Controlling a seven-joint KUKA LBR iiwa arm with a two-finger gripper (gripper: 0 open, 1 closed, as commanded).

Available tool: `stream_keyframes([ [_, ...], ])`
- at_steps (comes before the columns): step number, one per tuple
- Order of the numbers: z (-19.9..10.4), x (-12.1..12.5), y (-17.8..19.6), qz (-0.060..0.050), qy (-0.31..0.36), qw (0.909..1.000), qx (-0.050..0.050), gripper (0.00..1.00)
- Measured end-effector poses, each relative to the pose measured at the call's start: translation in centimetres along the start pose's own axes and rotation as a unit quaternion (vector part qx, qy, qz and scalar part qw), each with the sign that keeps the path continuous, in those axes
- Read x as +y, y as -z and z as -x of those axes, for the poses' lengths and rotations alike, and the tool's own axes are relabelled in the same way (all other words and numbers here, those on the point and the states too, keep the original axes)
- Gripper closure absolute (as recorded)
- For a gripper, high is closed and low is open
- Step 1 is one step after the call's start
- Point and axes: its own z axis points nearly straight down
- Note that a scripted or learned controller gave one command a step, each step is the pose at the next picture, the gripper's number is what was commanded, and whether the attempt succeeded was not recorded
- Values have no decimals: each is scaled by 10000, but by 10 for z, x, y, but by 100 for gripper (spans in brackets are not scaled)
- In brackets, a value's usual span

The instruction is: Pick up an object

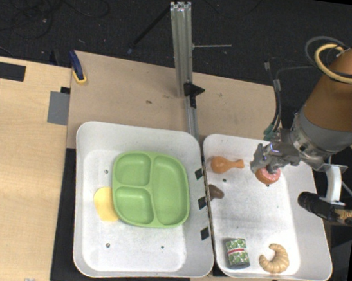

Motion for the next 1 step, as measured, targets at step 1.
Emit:
stream_keyframes([
  [1,-63,7,-5,-9,2,10000,2,100],
])
